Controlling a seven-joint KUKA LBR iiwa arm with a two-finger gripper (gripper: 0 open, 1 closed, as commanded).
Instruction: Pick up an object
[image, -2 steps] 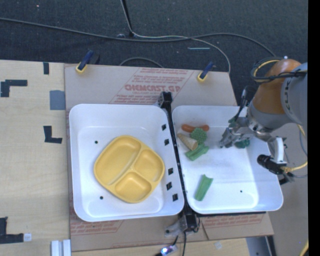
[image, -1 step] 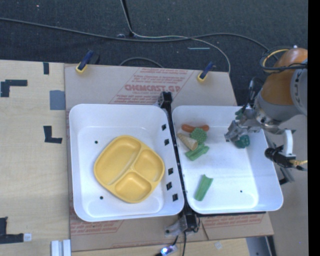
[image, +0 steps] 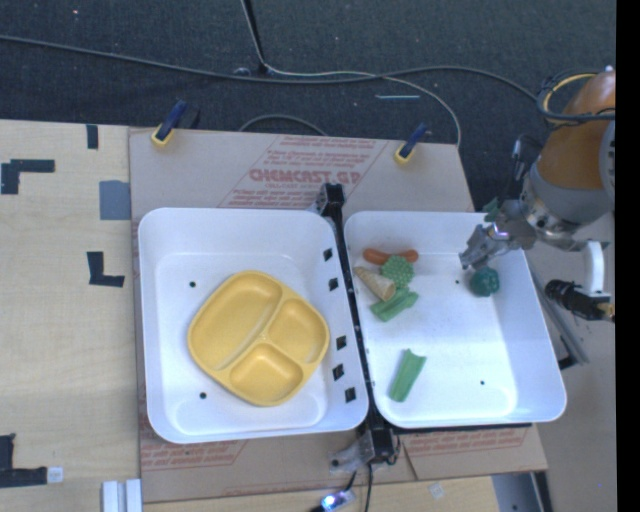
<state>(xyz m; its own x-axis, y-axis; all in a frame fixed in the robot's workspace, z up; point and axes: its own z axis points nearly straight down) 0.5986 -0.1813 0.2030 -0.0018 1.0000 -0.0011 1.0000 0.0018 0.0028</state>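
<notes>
Gripper (image: 478, 252) | over right bin (image: 520, 340) far-right edge, just above dark green object (image: 485, 283) | finger state: cannot tell

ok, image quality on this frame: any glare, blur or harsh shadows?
Camera view: lighting is even and soft, no hard shadows in either bin; the right bin is bright white but not blown out. The gripper and nearby dark green object look slightly soft; the yellow plate is sharper, with only mild sheen.

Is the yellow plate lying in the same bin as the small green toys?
No, the yellow plate lies in the left bin, while the green toys lie in the right bin.
</notes>
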